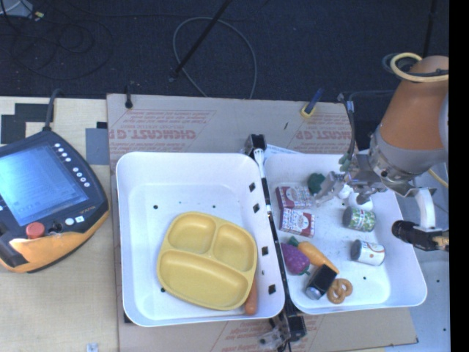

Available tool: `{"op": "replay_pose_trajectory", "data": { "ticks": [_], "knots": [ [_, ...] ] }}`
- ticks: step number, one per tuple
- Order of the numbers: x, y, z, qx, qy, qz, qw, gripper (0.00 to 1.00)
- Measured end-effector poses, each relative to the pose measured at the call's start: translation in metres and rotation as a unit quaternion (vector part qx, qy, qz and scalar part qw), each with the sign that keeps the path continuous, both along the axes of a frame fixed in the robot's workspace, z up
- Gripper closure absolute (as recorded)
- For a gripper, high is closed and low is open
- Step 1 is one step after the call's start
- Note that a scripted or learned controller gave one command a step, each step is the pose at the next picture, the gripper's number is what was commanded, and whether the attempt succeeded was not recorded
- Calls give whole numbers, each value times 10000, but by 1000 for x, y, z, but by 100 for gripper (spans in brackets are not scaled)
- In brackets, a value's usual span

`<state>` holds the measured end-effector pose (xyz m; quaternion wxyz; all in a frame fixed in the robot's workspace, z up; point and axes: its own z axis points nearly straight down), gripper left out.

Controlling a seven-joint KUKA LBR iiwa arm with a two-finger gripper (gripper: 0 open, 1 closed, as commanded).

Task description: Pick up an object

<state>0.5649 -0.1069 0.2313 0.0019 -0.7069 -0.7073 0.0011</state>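
1. Hovering over the upper part of the right bin (410, 288), our tool (350, 188) is reaching in from the right on the grey arm (414, 123) with its orange band; we cannot tell how it is set, nor whether it has hold of anything.
2. We are seeing the objects to pick lying in that right bin: a red and white packet (296, 210) is sitting near the bin's left wall, and a dark green piece (316, 182) is lying just above it, near the tool.
3. A small green can (359, 219) is lying just below the tool, and a white can (366, 252) is resting below that one.
4. A purple bunch of grapes (296, 259) is touching an orange carrot (316, 254), with a black block (320, 281) and a pretzel (338, 291) sitting close together toward the bin's lower edge.
5. In the left bin (146, 182) we are seeing a yellow divided plate (208, 260), and an orange sausage-like piece (251, 299) is lying against its lower right rim.
6. On the desk (80, 299) at the left, a control pendant with a screen (44, 200) is resting well apart from both bins.
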Motion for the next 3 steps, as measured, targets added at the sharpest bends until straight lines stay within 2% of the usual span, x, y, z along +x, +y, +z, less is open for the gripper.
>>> {"op": "replay_pose_trajectory", "data": {
  "ticks": [1,2,3],
  "knots": [
    [42,-53,-53,-16,-19,-4,10000,0],
    [20,-92,-148,2,2,-16,10000,0],
    [-12,-92,-143,0,-10,1,10000,0]
  ]
}}
